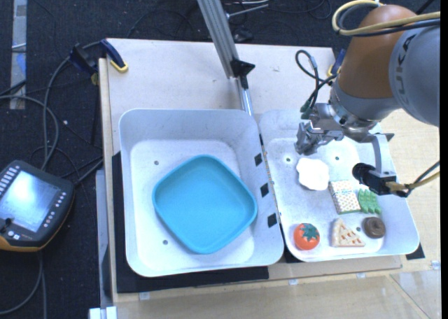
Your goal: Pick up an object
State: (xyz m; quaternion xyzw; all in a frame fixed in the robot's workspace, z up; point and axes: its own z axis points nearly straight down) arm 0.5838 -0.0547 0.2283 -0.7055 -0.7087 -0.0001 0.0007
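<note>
While I hang over the right bin point(392, 240), my jaws point(306, 144) sit low at its far left corner, and whether they are wide or narrow I cannot tell.

From the left: a pendant point(28, 202) lies on the floor beside the tabletop point(175, 73); the left bin point(140, 136) holds a blue tray point(203, 202). In the right bin, a white lump point(313, 173) lies just below my jaws, apart from them. Along the near edge sit a tomato point(306, 236), a wedge-shaped slice point(346, 234) and a brown ring point(374, 227); above these lie a speckled block point(344, 196) and a green piece point(369, 201), touching.
</note>
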